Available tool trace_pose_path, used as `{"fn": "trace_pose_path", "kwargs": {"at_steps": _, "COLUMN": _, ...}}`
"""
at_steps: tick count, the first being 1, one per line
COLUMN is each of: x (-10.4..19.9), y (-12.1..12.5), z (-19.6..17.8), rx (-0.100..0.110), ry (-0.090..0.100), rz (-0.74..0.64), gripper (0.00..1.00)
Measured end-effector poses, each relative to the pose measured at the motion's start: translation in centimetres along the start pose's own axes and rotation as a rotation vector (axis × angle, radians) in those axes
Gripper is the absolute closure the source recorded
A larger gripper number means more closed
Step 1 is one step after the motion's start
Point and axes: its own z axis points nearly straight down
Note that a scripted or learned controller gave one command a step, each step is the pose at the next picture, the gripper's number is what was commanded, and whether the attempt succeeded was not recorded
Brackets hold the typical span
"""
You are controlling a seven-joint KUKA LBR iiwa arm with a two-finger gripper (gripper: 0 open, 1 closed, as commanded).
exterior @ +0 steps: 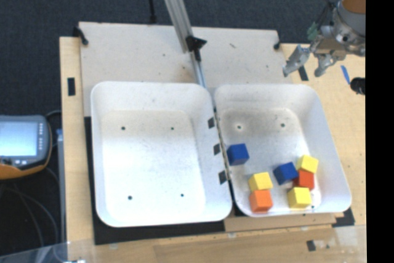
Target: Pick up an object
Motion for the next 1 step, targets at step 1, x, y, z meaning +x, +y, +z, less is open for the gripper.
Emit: {"fn": "trace_pose_path", "kwargs": {"at_steps": 1, "x": -1.54, "y": -9.26, "z": -20.75, "rx": -0.013, "ry": -0.003, "rz": 0.012, "gripper": 0.00}}
